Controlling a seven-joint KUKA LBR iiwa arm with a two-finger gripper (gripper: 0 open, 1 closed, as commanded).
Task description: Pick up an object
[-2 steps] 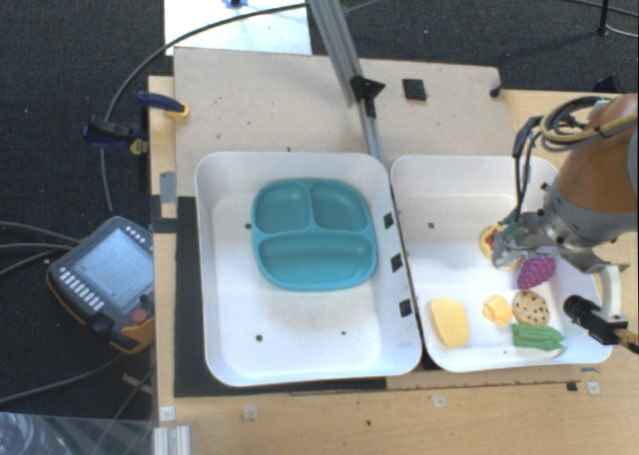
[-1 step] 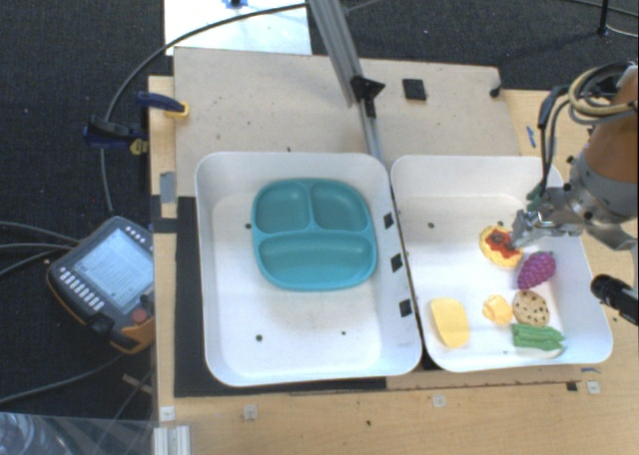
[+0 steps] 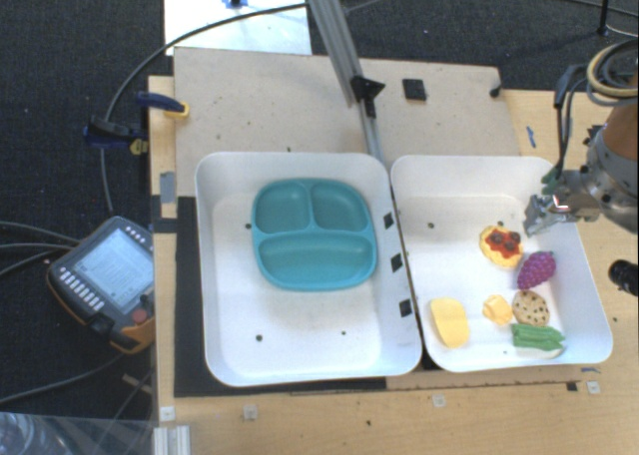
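Gripper (image 3: 540, 214) at right edge of frame, over right bin (image 3: 439, 184), just above the toy pizza slice (image 3: 501, 244); can't tell its grip state.

Toy pizza (image 3: 501, 244), purple grapes (image 3: 536, 268), cookie (image 3: 530, 308), green beans (image 3: 538, 337), right bin (image 3: 439, 194)
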